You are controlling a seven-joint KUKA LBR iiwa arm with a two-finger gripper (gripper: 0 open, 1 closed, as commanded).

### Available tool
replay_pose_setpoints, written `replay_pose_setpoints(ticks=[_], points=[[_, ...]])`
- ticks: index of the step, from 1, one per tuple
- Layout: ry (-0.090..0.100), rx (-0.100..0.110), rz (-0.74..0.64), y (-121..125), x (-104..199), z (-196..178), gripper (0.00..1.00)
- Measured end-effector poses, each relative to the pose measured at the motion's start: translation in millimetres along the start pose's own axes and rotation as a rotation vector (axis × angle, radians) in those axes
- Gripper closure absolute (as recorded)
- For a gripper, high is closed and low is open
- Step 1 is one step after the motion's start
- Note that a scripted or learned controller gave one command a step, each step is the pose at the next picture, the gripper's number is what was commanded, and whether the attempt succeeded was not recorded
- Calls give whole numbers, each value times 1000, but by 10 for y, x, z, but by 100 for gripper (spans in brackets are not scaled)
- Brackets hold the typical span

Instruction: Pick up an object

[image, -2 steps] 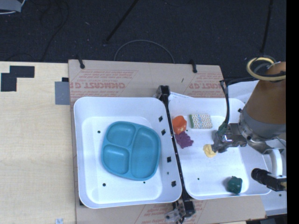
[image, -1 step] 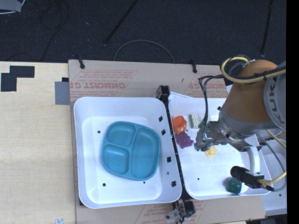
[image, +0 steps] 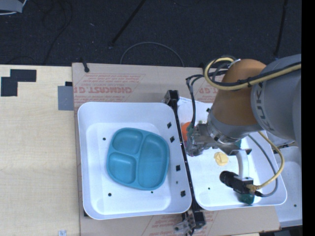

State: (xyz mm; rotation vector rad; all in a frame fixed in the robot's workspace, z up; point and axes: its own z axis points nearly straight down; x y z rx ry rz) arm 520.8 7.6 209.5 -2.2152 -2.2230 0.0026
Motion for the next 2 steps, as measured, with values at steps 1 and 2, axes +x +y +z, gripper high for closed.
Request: replay_pose_setpoints(ticks=[1,2], points=[[0,0,-1,203,544,41,100],[-1,-3,1,433,1017,-149,100]])
